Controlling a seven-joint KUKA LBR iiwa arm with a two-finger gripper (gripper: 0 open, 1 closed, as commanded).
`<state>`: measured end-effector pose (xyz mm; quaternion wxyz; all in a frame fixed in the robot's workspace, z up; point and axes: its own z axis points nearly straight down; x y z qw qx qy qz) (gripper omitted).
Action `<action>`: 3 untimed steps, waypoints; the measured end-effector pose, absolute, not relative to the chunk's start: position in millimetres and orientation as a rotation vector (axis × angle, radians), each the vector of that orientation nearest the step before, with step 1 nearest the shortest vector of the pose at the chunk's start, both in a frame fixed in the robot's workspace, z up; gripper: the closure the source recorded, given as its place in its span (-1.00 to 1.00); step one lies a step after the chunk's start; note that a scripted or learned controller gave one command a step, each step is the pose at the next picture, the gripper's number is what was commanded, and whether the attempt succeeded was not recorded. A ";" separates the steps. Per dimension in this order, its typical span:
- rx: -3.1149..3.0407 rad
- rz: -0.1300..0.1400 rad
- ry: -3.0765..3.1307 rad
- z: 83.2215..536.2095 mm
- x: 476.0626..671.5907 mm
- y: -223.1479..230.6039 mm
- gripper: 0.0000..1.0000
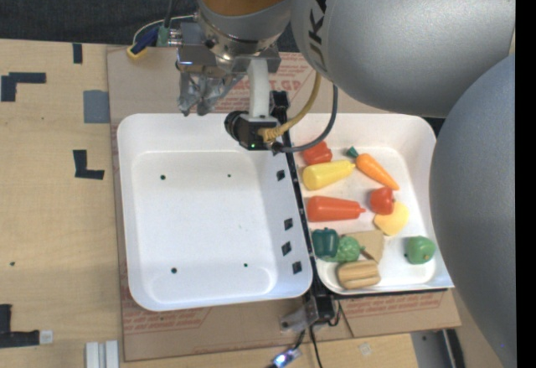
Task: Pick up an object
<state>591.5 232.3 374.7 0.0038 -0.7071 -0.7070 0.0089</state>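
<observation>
Glossy white plastic bins (201,308)

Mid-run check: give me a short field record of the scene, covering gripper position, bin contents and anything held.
gripper: above the far rim of the left shallow white bin, over the cardboard
held: nothing visible between its fingers
right shallow white bin: holds the toy foods
items: orange toy carrot, yellow toy pepper, long red toy pepper, green toy broccoli, tan toy bread roll, round green toy
task state: no object picked yet
</observation>
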 end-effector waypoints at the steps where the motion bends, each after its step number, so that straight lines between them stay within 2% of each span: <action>1: -2.222 -0.023 -2.229 544.9 585.8 233.3 1.00; 2: -2.218 0.021 -2.218 426.8 565.1 232.6 1.00; 3: -2.220 -0.016 -2.228 541.9 551.5 233.5 1.00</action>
